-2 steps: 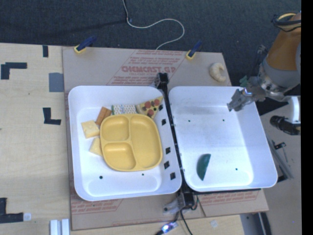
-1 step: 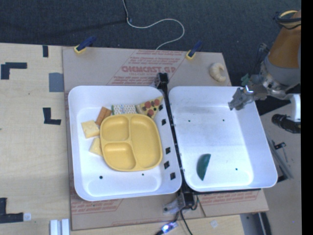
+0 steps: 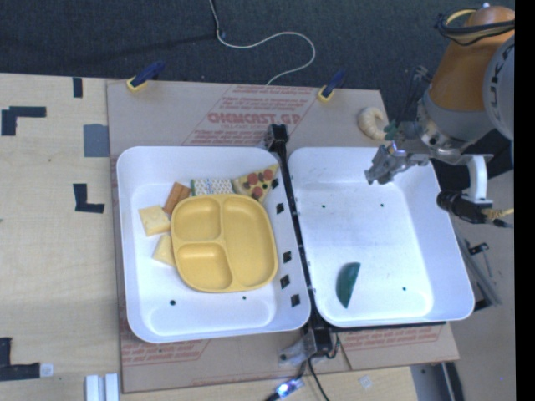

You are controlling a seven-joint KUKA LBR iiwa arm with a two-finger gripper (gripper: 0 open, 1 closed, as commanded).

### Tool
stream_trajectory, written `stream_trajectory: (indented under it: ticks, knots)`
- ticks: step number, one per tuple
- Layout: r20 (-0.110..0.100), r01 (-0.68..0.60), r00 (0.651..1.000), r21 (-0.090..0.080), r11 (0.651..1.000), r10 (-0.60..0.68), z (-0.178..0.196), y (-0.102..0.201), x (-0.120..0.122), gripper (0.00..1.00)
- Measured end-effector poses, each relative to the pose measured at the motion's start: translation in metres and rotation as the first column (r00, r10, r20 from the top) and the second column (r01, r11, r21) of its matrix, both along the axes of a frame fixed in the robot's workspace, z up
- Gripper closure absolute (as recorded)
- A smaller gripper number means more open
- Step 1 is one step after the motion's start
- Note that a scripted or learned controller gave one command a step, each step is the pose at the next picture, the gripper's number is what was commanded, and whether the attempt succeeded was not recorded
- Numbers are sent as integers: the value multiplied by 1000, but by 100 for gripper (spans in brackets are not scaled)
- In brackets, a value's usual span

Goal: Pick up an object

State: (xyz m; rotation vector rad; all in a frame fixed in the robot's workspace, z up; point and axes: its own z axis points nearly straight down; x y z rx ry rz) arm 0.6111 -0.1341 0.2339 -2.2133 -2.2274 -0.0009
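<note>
A small dark green object (image 3: 346, 283) lies flat near the front of the right bin (image 3: 435, 249). In the left bin (image 3: 138, 224) rests a yellow divided plate (image 3: 224, 242), with tan cracker-like pieces (image 3: 155, 220) at its left and a pizza-slice toy (image 3: 257, 180) behind it. My gripper (image 3: 381, 170) hangs over the back part of the right bin, well behind the green object, and I see nothing between its fingers. The arm's orange band (image 3: 472, 53) is at the upper right.
A cream-coloured object (image 3: 373, 123) lies on the cardboard just behind the right bin, close to my gripper. A black divider (image 3: 288, 224) runs between the bins. Blue-and-yellow clamps (image 3: 145, 75) hold the cardboard at the back. A white cable (image 3: 267, 42) curls beyond it.
</note>
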Motion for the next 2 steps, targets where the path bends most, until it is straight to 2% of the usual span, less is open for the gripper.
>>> stream_trajectory:
  ticks: [2]
  knots:
    - [-2,0,1000,0,1000,0,-21,96,13,100]
